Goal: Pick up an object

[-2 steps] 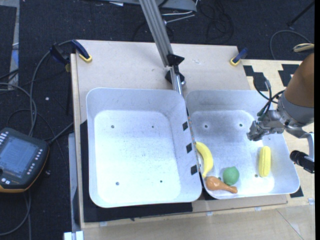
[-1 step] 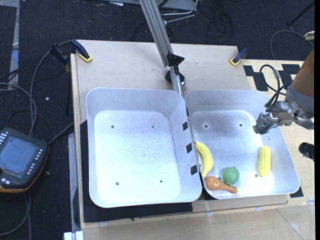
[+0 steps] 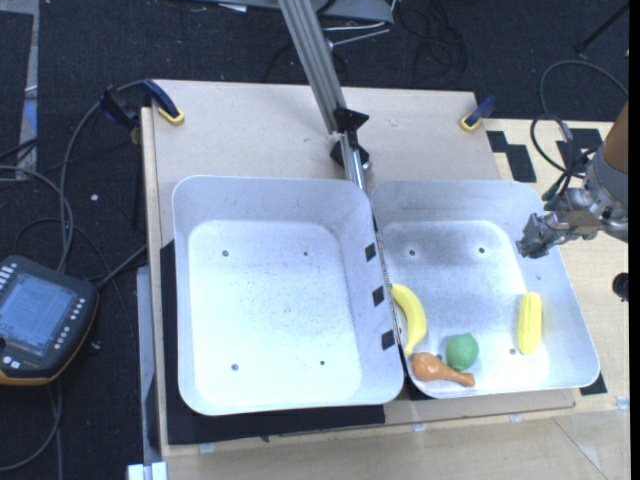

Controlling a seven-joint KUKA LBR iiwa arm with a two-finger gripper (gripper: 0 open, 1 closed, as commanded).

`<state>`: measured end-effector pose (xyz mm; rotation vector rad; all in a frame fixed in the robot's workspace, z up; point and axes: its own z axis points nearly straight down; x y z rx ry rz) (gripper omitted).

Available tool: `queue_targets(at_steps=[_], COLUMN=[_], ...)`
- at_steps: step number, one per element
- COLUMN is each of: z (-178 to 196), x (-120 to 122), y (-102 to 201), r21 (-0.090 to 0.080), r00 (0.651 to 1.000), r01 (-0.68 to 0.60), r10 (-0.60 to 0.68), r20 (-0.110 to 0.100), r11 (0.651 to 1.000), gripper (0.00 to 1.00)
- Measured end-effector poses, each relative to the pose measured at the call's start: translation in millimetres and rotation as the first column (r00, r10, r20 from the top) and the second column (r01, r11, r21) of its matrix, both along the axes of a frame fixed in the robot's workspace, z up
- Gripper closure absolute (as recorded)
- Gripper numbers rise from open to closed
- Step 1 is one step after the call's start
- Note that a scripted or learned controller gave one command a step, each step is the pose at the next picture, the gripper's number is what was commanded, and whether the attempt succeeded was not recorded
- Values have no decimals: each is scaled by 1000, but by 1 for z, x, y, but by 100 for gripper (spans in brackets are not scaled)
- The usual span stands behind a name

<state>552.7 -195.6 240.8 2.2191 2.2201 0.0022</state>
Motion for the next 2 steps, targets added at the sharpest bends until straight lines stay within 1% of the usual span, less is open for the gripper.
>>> queue_targets(at_steps=[1,2], z=[-5,-16], x=[7,16], y=[43,95], r21=[2,2], r00=[1000,1000], r01=[-3,-4], r10=[3,4], r20=[-3,-3], r11=[1000,1000], gripper=[100,100])
